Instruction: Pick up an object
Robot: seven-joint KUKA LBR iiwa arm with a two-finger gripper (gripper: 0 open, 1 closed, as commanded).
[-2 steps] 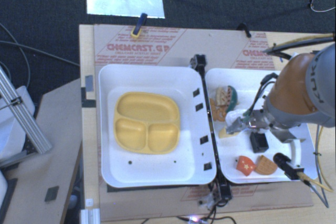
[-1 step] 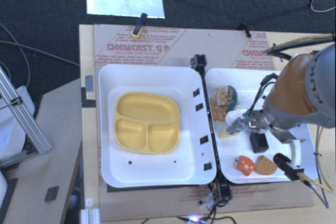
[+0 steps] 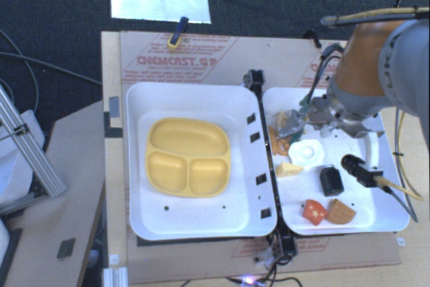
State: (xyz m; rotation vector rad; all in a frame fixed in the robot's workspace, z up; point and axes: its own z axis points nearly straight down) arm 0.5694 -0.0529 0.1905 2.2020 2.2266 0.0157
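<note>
1. Tan and crinkled, a wrapper-like piece (image 3: 289,123) lay at the upper left of the right bin (image 3: 386,208), just beside the tool (image 3: 304,119); nothing looked lifted.
2. Whether the tool was spread or pinching could not be told.
3. A white round piece (image 3: 307,152), black block (image 3: 330,181) and red piece (image 3: 314,212) rested nearby.
4. The grasp and lift seemed left to do.
5. A yellow tray (image 3: 188,156) sat in the left bin (image 3: 138,201).

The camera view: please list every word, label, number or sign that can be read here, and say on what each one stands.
"CHEMCAST GP" reads in red on the tan protective sheet under the two shallow white bins; the last letters are uncertain.
More red print at the sheet's right edge, beside the grey and orange arm: too partial to read.
Red print on the sheet's front edge: too blurred to read.
</note>
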